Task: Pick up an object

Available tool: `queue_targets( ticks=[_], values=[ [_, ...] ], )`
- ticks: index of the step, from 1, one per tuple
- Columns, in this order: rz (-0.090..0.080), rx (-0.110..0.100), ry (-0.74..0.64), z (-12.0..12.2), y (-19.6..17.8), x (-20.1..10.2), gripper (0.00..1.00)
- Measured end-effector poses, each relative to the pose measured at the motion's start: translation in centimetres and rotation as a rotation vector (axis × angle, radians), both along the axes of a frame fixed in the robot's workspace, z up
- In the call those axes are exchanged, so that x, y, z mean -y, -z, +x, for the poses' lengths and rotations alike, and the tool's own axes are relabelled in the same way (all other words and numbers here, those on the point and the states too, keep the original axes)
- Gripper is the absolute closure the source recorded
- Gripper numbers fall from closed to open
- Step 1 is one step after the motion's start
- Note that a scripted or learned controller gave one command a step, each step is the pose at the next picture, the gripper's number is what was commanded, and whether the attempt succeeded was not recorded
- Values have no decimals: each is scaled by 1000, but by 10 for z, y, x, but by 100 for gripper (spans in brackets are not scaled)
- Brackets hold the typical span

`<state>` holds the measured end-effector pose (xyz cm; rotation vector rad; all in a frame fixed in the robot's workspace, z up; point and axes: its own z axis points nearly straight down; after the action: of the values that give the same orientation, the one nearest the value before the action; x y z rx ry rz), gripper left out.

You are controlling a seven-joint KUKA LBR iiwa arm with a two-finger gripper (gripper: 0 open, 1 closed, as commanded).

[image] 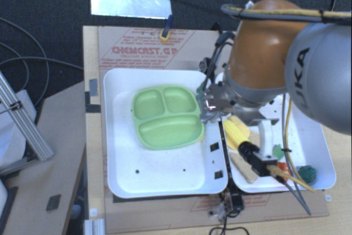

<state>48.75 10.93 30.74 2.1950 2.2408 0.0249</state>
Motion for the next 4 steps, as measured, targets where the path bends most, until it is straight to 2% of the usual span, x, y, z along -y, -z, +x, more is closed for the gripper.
queue_targets(
  ticks=[1, 2, 3, 4],
  values=[
    [-6, -15, 12, -1, 24, -37, 100],
    [-3, -9, 8, -1, -17, -123, 100],
    [-7, -14, 16, -1, -15, -117, 0],
    [-10, -19, 24, -1, 66, -56, 0]
  ],
)
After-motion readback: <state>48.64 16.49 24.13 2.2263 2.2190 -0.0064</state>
